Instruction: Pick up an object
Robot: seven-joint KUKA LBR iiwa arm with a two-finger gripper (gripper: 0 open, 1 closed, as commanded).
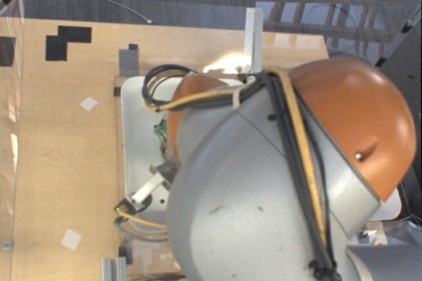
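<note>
Grey arm point(264, 207) masks white bin point(135, 141) from 3 o'clock; finger state cannot tell. Risk: blind descent, missed grasp, cable point(165, 72) snag.

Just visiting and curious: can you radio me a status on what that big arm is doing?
Arm bent over white bin, blocking most of it. Gripper state unreadable. Small green object glimpsed in bin, not picked up.

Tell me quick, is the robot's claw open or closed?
Claw: cannot be told; the big grey arm covers the white bin where it reaches.
</note>
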